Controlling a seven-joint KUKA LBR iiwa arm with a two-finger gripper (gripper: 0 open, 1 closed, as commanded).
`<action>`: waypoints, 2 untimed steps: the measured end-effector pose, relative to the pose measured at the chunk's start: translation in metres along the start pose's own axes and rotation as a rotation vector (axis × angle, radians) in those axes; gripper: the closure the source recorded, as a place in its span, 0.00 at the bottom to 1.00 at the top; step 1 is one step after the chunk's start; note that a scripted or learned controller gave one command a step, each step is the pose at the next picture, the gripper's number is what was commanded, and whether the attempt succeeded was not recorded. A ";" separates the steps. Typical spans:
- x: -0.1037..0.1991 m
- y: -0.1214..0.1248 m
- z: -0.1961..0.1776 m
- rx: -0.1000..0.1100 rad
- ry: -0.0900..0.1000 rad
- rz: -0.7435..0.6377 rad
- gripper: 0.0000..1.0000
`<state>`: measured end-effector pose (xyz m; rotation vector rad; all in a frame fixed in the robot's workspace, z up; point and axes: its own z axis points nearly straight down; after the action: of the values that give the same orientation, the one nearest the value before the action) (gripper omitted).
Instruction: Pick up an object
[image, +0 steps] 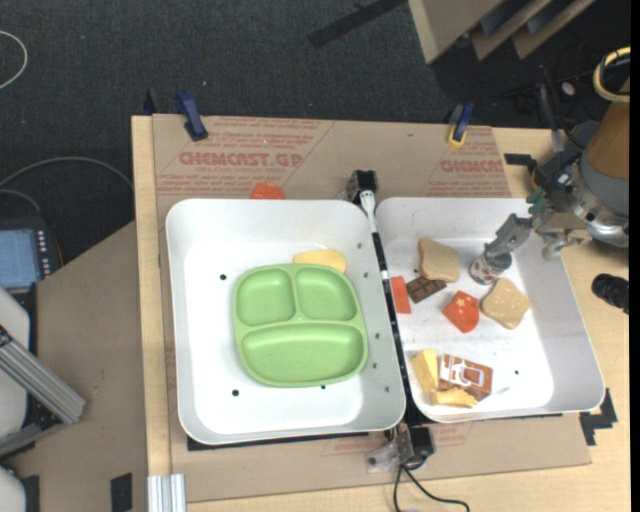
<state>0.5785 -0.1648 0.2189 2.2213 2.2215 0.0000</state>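
A cardboard-topped table (300, 160) carried two shallow white bins side by side, the left bin (190, 300) and the right bin (560, 350), touching.

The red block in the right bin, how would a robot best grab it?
Probably from straight above, pinching the red block across its two flat sides. It sits apart from the bread piece and chocolate bar, so the end effector has room either side.

Glossy green plastic tray (298, 325), smooth white plastic bins (190, 300), matt cardboard base (320, 150)
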 end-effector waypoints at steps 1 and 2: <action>0.023 -0.007 0.135 0.006 0.002 -0.002 0.00; 0.050 -0.028 0.130 -0.010 -0.005 -0.001 0.00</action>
<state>0.5504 -0.1144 0.0886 2.2125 2.2148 0.0057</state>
